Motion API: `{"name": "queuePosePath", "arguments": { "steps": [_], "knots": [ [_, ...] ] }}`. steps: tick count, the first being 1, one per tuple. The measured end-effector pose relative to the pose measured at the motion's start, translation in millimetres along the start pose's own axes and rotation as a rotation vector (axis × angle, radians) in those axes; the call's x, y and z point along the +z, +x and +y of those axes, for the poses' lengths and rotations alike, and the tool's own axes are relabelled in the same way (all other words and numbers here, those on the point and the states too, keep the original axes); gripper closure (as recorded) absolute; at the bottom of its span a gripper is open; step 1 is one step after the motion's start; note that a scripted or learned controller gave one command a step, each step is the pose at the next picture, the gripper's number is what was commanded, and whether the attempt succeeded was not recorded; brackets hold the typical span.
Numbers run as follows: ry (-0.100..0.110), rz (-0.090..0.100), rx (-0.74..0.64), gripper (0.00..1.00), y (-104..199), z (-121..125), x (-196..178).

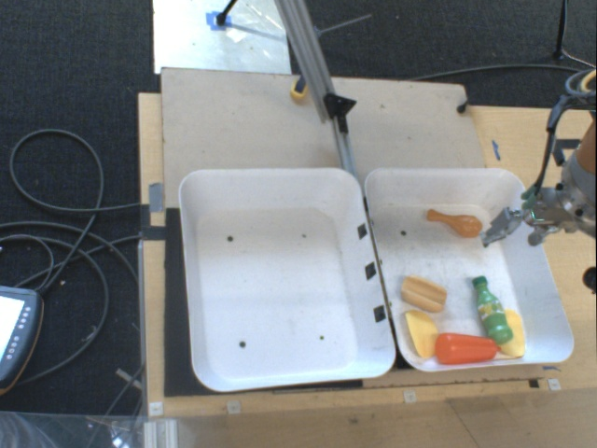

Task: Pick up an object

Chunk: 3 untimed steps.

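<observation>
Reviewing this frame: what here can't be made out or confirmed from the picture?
- Two-finger gripper, camera view: small and blurred over the right white bin; finger state unreadable.
- Grey arm: cut off by the right edge.
- Yellow flat piece: partly covered by the green plastic bottle; shape unclear.
- Brown drumstick-shaped toy: too small for detail.

No legible text, brand, number or sign can be made out anywhere, and the label on the small green plastic bottle is too blurred to be read.

Grey arm entering from right, end effector low, reaching leftward
</observation>
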State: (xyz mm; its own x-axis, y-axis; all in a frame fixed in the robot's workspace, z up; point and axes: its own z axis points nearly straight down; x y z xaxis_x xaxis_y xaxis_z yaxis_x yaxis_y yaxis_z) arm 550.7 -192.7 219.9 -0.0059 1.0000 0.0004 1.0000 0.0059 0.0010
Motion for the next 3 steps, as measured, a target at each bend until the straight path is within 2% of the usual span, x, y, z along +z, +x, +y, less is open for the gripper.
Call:
{"name": "queuePosePath", "arguments": {
  "steps": [1, 3],
  "knots": [
    [0.0, 0.0, 0.001, 0.0, 0.0, 0.1, -0.1],
    [0.006, 0.001, 0.005, 0.0, 2.8, -7.5, 124.3]
  ]
}}
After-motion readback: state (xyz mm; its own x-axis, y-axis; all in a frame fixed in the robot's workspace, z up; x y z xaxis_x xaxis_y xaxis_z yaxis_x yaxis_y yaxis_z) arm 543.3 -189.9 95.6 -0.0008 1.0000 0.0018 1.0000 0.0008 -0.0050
